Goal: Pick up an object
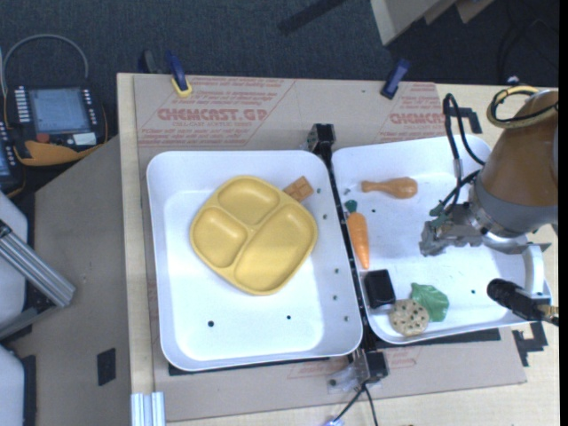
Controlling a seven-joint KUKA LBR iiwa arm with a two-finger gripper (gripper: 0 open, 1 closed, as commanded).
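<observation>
My gripper (pixel 441 235) hangs over the middle of the right bin (pixel 404 162), under the grey and orange arm that comes in from the right. Nothing shows between its fingers. In that bin lie an orange carrot (pixel 358 238) by the left wall, a tan drumstick-shaped toy (pixel 391 187) at the back, a black block (pixel 380 287), a round cookie (pixel 409 318) and a green leafy piece (pixel 432 298) at the front. The gripper stands to the right of the carrot and above the green piece in the view.
The left bin (pixel 169 264) holds a yellow divided plate (pixel 254 234) with a small brown piece (pixel 298 188) at its back right edge. Black clamps sit between the bins. A black cable loops by the arm at the right bin's back corner.
</observation>
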